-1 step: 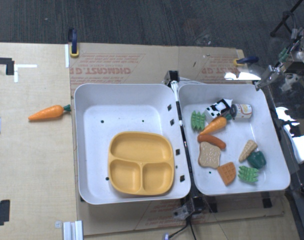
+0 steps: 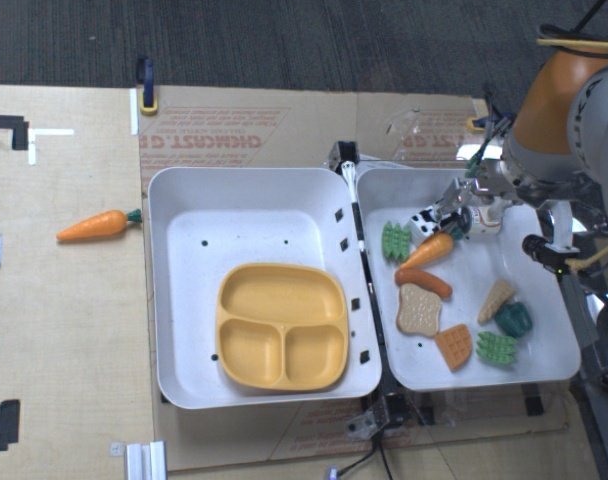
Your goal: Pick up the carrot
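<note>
We judged this the grasp step: the gripper (image 2: 458, 214) sat at the leafy end of the carrot (image 2: 427, 251) in the right bin (image 2: 559, 368), beside a sausage (image 2: 425, 284), but we couldn't tell if it was open or closed, so next req'd a firm pinch, then a lift w/o snagging.

Slanted overhead view of 2 bins (image 2: 254, 193)

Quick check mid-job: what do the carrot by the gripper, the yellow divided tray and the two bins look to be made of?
Carrot: probably moulded plastic toy food; even orange, smooth skin with a slight sheen.
Yellow divided tray: likely hard plastic, matte to satin; one uniform colour, rounded moulded compartments.
Left bin and right bin: seemingly thin formed plastic, smooth white with soft rounded rims; could be coated metal, the look leaves it open.
</note>
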